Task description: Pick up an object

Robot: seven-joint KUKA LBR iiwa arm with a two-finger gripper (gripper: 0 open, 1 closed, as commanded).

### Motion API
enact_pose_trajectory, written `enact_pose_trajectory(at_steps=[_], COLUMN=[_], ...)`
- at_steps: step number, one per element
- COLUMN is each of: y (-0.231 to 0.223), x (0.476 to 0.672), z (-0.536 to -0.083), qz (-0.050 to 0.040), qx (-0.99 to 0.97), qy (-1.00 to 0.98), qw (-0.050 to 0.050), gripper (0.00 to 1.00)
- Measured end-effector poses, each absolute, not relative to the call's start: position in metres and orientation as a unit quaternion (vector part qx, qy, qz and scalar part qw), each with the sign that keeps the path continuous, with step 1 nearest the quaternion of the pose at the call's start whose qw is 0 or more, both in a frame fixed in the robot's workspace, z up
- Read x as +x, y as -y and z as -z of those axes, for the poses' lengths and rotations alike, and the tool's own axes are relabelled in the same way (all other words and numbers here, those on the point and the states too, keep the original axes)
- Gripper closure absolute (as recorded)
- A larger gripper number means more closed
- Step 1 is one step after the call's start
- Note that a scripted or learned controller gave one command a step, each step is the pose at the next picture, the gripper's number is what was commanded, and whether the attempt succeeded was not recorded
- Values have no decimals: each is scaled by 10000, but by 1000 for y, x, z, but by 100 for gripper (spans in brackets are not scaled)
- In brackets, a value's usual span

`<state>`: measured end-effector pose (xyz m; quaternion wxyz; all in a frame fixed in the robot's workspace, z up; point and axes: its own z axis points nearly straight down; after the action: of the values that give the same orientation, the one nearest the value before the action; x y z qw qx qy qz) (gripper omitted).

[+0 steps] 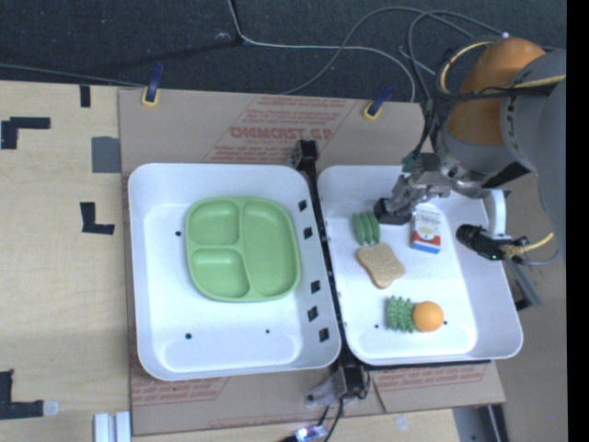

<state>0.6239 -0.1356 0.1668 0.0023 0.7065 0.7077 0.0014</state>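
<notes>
In the right bin (pixel 497 339), nearest, an orange ball (pixel 428 316) touches a green ridged piece (pixel 399 312). Farther, the bread slice (pixel 380 264) lies slanted; bare floor lies rightward. The gripper (pixel 394 207) hovers beside the milk carton (pixel 426 227); its closure: cannot tell.

Gripper fingers: the dark two-finger gripper (pixel 394 212) sits low over the right white plastic bin (pixel 488 339); its tips blur into one dark mass, so the jaws' stance can't be read.
Carton: the small white carton with red and blue print (pixel 426 228) lies just beside the jaws; its lettering is too small to make out.
Arm: the grey arm with the orange band (pixel 492 72) runs away from the jaws and is cut off by the right edge.
Bin wall: the arm's wrist covers part of the right bin's far rim behind the jaws.
Cardboard print: the red lettering on the brown cardboard sheet (pixel 276 127), well beyond the jaws, is blurred.
</notes>
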Motion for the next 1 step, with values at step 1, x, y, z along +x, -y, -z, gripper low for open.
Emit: enact_pose_trajectory(at_steps=[1], y=[133], x=[624], z=[-210], qz=[-11], qx=[7065], qy=[-7077], qw=[16], gripper=[100])
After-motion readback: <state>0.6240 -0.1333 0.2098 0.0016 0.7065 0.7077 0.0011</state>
